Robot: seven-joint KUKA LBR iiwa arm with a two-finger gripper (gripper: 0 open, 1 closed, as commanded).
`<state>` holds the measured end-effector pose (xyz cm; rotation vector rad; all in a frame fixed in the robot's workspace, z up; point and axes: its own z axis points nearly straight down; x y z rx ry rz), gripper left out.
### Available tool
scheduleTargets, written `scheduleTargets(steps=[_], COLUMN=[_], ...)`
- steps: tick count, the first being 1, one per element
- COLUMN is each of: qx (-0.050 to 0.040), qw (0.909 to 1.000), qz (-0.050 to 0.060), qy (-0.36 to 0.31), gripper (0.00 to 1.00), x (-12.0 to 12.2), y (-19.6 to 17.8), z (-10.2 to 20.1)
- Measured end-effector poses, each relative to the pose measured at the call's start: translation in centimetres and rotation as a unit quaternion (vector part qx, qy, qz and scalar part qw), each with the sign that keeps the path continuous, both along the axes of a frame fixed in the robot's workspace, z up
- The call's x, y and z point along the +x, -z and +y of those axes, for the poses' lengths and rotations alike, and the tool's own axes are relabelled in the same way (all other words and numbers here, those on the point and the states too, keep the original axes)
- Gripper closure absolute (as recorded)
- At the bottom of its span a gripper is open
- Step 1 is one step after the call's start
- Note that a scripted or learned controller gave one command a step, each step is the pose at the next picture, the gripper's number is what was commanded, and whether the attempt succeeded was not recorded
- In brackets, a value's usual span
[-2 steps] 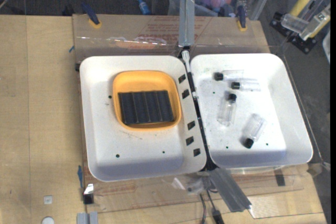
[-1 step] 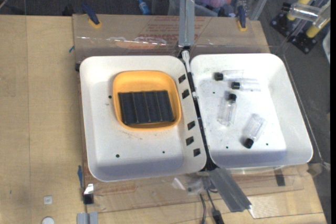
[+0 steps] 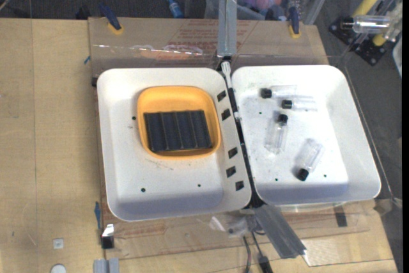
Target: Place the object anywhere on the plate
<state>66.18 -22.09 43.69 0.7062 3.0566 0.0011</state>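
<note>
the orange plate (image 3: 151, 101) sits in the left bin (image 3: 118, 156), a little toward the back, and most of its floor is taken up by a black ribbed slab (image 3: 177, 130) lying flat inside the raised orange rim, so anything set down there would likely land on the ribs and not on bare plate; the rim should stop a rolling piece from leaving. the likely things to move are four small clear vials with black caps, all in the right bin (image 3: 348, 137) and all lying on their sides, which is how a round, light container settles when loose: one vial (image 3: 278, 93) near the back, a second vial (image 3: 299, 102) just beside it, a third vial (image 3: 276, 133) nearer the middle, and a fourth vial (image 3: 308, 158) toward the front, cap pointing to the front left. none touches the plate, so i judge the task not yet begun, and which vial is meant i cannot tell. the bins stand edge to edge along a central seam (image 3: 231, 131) marked with dark tabs, so a carry would only need to clear that low ridge. being clear and smooth, the vials may be hard to grip and could slip or roll; the fourth lies well apart from the others, which looks the easiest pick
</note>
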Motion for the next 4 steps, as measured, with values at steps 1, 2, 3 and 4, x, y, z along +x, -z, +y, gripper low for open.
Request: scheduleTargets(steps=[1, 2, 3, 4], qx=[-0.0004, -0.0008, -0.0019, -0.003], qw=[0.9877, 0.9873, 0.9556, 0.886], qz=[0.0, -0.002, -0.002, -0.003], qy=[-0.156, -0.159, -0.295, -0.464], gripper=[1.0, 1.0, 1.0, 1.0], x=[-0.2, 0.17, 0.25, 0.63], y=[-0.04, 0.0, -0.03, -0.02], z=[-0.07, -0.23, -0.04, -0.05])
